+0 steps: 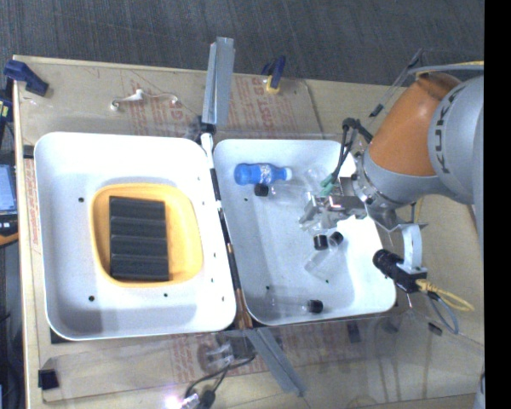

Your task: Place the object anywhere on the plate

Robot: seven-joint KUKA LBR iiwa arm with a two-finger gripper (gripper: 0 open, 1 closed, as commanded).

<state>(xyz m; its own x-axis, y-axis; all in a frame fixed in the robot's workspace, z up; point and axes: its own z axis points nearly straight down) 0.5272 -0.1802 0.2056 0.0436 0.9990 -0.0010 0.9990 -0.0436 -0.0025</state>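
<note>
A yellow plate (186, 233) sits in the left bin (60, 186) with a dark ridged rectangular block (139, 237) lying on it. In the right bin (370, 292) a clear bottle with a blue label (260, 174) lies on its side near the far wall. My gripper (329, 239) hangs over the right half of that bin, to the right of and nearer than the bottle, apart from it. A faint clear plastic shape (319, 264) lies just below the gripper; whether it touches the gripper is unclear.
Small black caps lie in the right bin, one beside the bottle (261, 190) and one near the front wall (315, 307). A grey metal bar (218, 79) stands behind the gap between bins. Blue clamps (275, 71) grip the bench's far edge.
</note>
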